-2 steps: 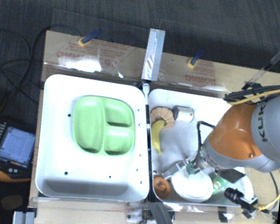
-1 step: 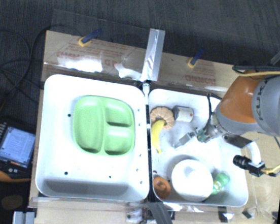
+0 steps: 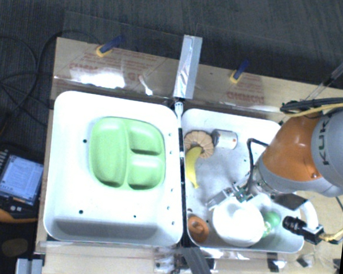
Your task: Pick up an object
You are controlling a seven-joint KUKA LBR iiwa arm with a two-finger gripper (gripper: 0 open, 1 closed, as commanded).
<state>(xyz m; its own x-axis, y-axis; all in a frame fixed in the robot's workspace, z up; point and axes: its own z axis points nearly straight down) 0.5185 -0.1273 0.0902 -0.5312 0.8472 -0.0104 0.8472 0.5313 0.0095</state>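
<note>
My right bin (image 3: pixel 294 251) carries the clutter. Nearest the camera, at its 6 o'clock edge, a white bowl (image 3: pixel 237 223) sits dome-up, with a small brown ball (image 3: pixel 197 227) at its 9 o'clock and a green object (image 3: pixel 270 221) tucked at its 3 o'clock. My pincer (image 3: pixel 239 193) hangs just above the bowl's 12 o'clock rim; I cannot tell whether it is released or clenched, and nothing shows between its tips. I judge the bowl stiff, light and slick, best taken by its rim, not the rounded back. Farther up, a yellow banana (image 3: pixel 191 165) lies along the bin's 9 o'clock wall: softer, grippy, easy across its middle. Beyond it sit a tan ring (image 3: pixel 200 141) and a small white cylinder (image 3: pixel 224 138). The left bin (image 3: pixel 61 213) holds a green divided tray (image 3: pixel 128 152).
</note>
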